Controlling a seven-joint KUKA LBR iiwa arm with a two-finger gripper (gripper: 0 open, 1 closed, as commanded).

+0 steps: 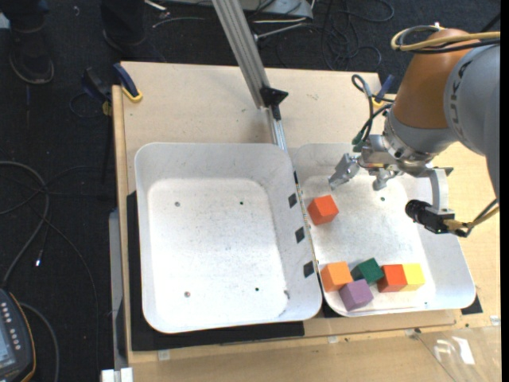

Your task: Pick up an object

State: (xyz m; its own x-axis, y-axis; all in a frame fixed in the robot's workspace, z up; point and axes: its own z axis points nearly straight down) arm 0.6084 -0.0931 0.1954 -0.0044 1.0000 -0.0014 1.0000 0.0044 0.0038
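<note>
Across the left half of the frame sits the left bin (211,237), bare white floor, nothing to grab there. Between the bins a metal pole (242,42) runs down from the top centre to the seam, likely a camera or frame support.

Right of centre, the right bin (445,273) holds all the blocks. One orange block (323,209) lies alone toward the bin's upper left, free on all sides, so it looks like the easiest pick. Along the lower edge a cluster is packed together: another orange block (336,274), a purple block (355,294), a green block (368,270), a red-orange block (393,277) and a yellow block (413,274), touching or nearly so, harder to get fingers around.

Upper right, the gripper (362,172) hangs above the bin up and to the right of the lone orange block, fingers spread apart with nothing between them. It's not touching any block.

Hard to tell: how high the fingertips are over the bin floor. The arm's body is cut off by the right edge, and cables blur the wrist detail.
</note>
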